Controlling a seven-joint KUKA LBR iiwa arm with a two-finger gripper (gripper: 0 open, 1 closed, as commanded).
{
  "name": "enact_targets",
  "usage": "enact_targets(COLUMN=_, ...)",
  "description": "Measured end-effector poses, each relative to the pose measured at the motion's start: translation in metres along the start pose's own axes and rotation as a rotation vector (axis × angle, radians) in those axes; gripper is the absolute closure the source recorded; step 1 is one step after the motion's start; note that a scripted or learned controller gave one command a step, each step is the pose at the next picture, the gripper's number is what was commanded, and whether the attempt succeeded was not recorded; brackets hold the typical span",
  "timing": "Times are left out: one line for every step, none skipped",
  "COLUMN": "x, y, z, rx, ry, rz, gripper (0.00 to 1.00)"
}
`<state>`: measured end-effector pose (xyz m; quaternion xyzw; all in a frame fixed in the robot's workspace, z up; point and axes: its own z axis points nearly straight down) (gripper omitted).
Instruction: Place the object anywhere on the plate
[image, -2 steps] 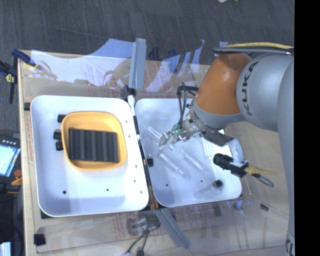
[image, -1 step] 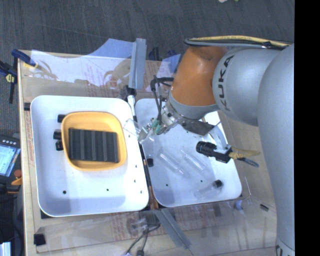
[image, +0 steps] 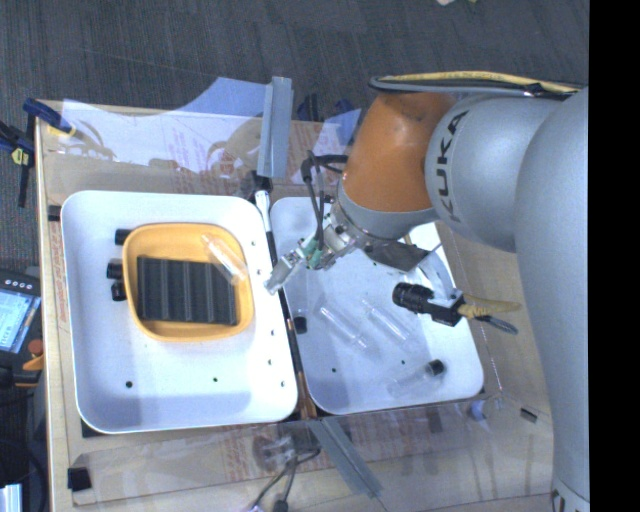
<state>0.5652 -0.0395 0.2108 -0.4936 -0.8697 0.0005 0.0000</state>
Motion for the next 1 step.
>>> enact_targets(x=0.0995, y=0.0075, z=0.0202, rx=0.006, ry=0.003, rz=0.258, gripper=0.0)
